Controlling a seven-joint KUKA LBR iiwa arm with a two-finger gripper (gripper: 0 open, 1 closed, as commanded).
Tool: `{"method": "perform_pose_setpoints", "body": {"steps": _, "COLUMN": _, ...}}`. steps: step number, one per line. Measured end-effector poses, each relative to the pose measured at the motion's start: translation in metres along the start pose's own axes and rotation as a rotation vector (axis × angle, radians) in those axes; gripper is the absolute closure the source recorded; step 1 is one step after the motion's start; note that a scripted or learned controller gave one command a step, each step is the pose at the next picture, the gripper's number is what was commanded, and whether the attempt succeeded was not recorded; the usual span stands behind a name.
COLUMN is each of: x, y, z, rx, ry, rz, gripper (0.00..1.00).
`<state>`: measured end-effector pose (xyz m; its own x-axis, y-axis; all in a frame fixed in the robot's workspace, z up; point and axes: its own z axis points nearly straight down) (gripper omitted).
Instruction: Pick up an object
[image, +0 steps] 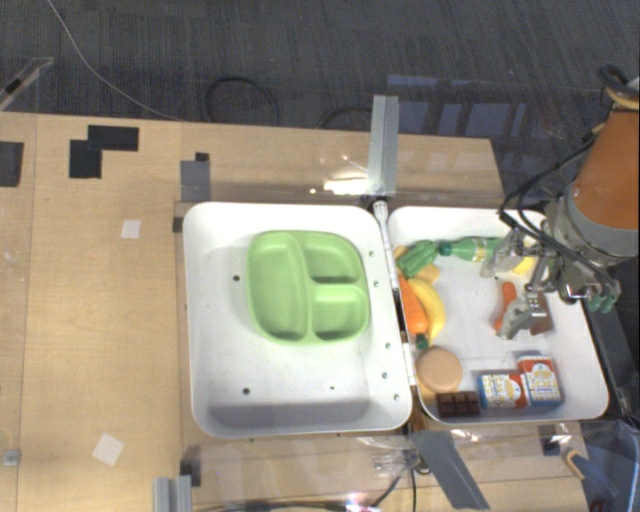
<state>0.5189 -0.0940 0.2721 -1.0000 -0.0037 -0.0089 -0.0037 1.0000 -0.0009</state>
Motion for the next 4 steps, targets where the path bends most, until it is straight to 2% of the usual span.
{"method": "perform_pose_setpoints", "body": {"steps": 1, "x": -0.031, "y": -0.045, "z": 0.087, "rx": -0.002, "ry": 0.007, "rz": -0.160, "gripper": 0.00}}
{"method": "perform_pose_setpoints", "body": {"steps": 2, "x": -0.069, "y": -0.079, "z": 0.182, "rx": 0.003, "ry": -0.009, "rz": -0.196, "gripper": 0.00}}
{"method": "perform_pose_setpoints", "body": {"steps": 3, "x": -0.075, "y": -0.037, "z": 0.183, "rx": 0.000, "ry": -0.004, "rz": -0.073, "gripper": 0.00}}
{"method": "perform_pose_setpoints", "body": {"steps": 4, "x": -0.069, "y": 0.002, "z": 0.183, "rx": 0.000, "ry": -0.005, "rz": -0.018, "gripper": 0.00}}
